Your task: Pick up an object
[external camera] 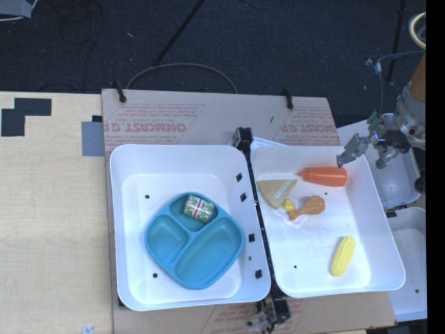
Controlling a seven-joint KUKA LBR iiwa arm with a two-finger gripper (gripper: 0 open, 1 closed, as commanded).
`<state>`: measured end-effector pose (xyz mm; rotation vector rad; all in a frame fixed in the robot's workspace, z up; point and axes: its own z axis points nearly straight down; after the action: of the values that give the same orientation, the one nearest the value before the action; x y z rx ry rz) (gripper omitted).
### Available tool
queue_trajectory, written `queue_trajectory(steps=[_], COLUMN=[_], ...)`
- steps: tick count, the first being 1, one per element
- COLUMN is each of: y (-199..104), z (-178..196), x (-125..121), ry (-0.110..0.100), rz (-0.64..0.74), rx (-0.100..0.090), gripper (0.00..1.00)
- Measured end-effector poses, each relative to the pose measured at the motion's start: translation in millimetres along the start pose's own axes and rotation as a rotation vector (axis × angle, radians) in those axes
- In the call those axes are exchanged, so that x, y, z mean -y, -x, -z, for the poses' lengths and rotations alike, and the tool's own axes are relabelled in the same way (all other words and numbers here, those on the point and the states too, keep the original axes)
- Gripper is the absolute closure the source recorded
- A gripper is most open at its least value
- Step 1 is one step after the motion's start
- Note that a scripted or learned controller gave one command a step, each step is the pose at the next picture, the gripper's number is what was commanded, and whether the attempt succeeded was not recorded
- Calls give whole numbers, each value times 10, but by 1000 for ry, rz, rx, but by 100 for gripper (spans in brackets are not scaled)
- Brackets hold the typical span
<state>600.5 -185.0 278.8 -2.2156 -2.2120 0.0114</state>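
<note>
Nearest you, the left bin (125, 256) holds a blue divided plate (195, 245), with a small green-and-red striped can (198, 208) lying in its upper compartment. Your right bin (375, 256) carries four toy foods: a yellow corn cob (342, 255) toward the front, a tan drumstick (308, 207) just beside a beige wedge (277, 191), probably a cheese or sandwich slice, and an orange carrot (324, 177) near the back wall. Your gripper (367, 152) hangs over the right bin's back right corner, fingers spread apart with nothing between them, just beside the carrot's right end. Both bins sit on a printed cardboard sheet (181, 120) over a pale wooden bench (49, 221); dark carpet (208, 33) with cables lies beyond.
</note>
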Motion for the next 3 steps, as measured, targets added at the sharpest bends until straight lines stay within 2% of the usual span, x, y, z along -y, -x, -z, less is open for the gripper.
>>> queue_trajectory(steps=[1, 3], y=[0, 51], z=[66, -1181], x=[-18, -13], ry=[12, 6], rz=[2, 2], rx=[3, 0], gripper=[0, 0])
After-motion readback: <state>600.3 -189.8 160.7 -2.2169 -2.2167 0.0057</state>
